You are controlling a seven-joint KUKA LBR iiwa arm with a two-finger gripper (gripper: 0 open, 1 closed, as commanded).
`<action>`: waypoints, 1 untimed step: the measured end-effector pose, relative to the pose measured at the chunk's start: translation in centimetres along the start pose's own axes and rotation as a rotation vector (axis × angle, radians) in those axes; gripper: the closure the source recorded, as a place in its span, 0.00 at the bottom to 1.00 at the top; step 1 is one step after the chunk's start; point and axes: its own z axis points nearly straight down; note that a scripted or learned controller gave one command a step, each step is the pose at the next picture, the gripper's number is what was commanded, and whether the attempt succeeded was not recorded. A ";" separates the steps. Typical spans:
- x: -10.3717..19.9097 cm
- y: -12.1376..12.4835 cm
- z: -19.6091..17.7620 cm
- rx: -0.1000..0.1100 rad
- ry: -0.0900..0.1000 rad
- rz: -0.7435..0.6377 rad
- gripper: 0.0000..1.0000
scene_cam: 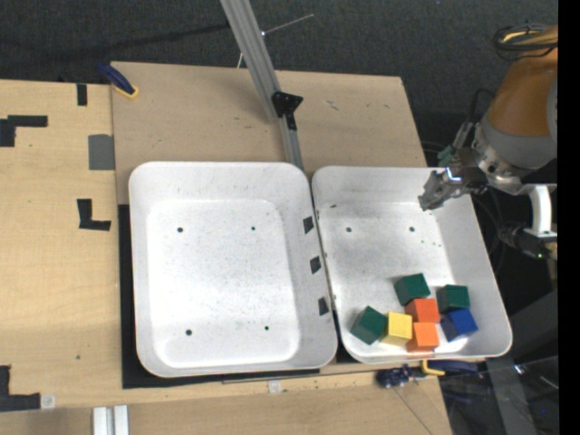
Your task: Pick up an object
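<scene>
Several small blocks lie clustered in the near right corner of the right bin: a dark green block, a green one, an orange one, a blue one, a yellow one, another green one and an orange one. My gripper hangs over the far right part of that bin, well away from the blocks. Nothing shows between its fingers.
The left bin sits beside the right one on a black mat. A grey metal pole slants across the bench behind the bins. A blue and yellow tool lies at the far left. Cables hang off the bench's right side.
</scene>
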 end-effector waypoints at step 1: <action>6.2 1.2 -0.4 0.004 0.003 -0.006 1.00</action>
